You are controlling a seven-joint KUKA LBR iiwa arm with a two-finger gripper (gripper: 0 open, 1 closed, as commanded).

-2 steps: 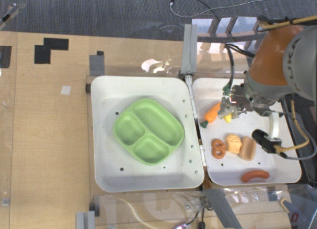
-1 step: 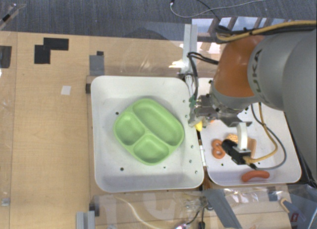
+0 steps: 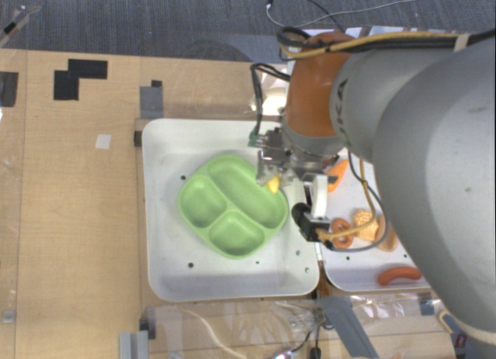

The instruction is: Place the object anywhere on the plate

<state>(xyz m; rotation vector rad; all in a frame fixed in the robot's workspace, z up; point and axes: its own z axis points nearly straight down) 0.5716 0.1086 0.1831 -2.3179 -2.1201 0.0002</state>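
A light green divided plate [image 3: 229, 206] with three compartments lies in the left white bin [image 3: 167, 272]. My gripper [image 3: 271, 179] hangs over the plate's right rim, at the edge of the large upper compartment. A small yellow object [image 3: 273, 186] shows between the fingertips, just above the plate's surface, and the gripper is shut on it. The grey arm with its orange band [image 3: 314, 101] covers most of the object and the bin's right side.
The right bin [image 3: 349, 280] holds an orange piece [image 3: 338, 175], a brown ring-shaped item [image 3: 341, 233], a tan piece [image 3: 366, 222] and a red sausage shape [image 3: 399, 276]. A black cable [image 3: 306, 222] hangs by the divider between the bins.
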